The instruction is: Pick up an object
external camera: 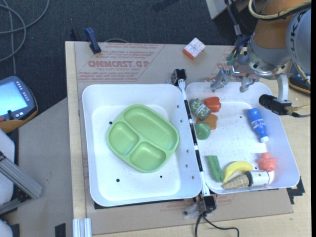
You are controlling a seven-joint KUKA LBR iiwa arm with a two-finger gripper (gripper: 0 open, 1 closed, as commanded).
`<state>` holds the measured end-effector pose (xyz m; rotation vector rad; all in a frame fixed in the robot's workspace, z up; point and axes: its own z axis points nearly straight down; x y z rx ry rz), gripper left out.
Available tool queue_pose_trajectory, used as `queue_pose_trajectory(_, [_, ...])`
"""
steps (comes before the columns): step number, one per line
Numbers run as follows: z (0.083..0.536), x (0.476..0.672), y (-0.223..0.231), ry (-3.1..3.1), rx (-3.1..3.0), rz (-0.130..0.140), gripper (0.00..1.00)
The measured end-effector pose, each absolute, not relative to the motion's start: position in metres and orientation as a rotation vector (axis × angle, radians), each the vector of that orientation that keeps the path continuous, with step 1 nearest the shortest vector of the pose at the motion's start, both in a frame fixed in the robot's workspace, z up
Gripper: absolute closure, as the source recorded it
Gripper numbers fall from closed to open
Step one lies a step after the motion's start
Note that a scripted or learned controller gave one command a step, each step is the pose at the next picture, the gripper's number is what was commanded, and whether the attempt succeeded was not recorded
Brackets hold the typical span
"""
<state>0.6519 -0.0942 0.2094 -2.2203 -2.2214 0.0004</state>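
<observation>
Bench holds two shallow white plastic bins; right bin [282, 147] is the landmark. Grey two-finger gripper [231, 81] hovers over its far rim, fingers spread wide, empty. Approach step. Nearest target: red rounded toy [213, 103] just inside; next move: descend, centre, close.

Bright, even overhead light; white bins [94, 132] nearly washed out, with only faint shadows. Slightly soft focus throughout. Far dark floor dim; screen [12, 100] at left glares.

Two white bins [94, 132], one green plate [143, 138]
</observation>
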Motion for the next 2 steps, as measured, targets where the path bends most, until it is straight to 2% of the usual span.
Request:
queue_pose_trajectory(1, [0.107,0.647,-0.102,-2.227,-2.229,-0.006,0.0])
queue_pose_trajectory(2, [0.084,0.667,-0.103,-2.225,-2.221,-0.001,0.0])
